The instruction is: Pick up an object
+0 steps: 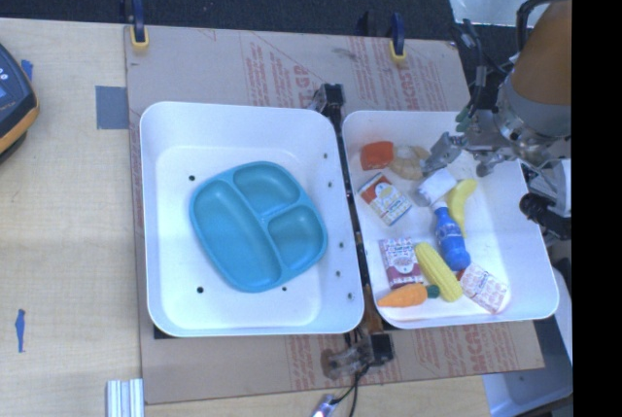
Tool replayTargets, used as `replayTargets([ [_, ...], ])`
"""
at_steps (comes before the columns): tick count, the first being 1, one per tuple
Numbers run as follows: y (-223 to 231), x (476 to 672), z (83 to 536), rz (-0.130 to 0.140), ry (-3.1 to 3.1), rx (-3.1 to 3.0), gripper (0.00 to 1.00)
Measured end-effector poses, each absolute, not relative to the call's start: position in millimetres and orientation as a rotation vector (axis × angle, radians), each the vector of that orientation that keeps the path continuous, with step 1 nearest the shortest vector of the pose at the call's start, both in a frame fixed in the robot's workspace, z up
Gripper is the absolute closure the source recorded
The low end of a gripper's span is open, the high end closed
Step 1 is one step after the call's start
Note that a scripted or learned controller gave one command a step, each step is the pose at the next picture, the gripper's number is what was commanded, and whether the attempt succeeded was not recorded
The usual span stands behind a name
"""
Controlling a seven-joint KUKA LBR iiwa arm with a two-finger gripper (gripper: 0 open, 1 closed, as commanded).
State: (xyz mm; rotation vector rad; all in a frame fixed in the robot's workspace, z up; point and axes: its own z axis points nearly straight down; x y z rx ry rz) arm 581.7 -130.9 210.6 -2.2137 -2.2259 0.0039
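Over the right bin [544, 303], the end effector [457, 151] hangs low beside the blue bottle's [449, 238] white cap, likely lined up for a grasp; whether it grips anything, I cannot tell.

A divided plate [258, 225] lies in the left bin [160, 211]; the right bin [530, 294] beside it holds small items.
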Motion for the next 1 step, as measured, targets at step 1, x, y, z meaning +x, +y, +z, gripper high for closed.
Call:
replayTargets([
  [1,-148.5,564.4,120.6,0.007,-2.224,-2.214,0.0],
])
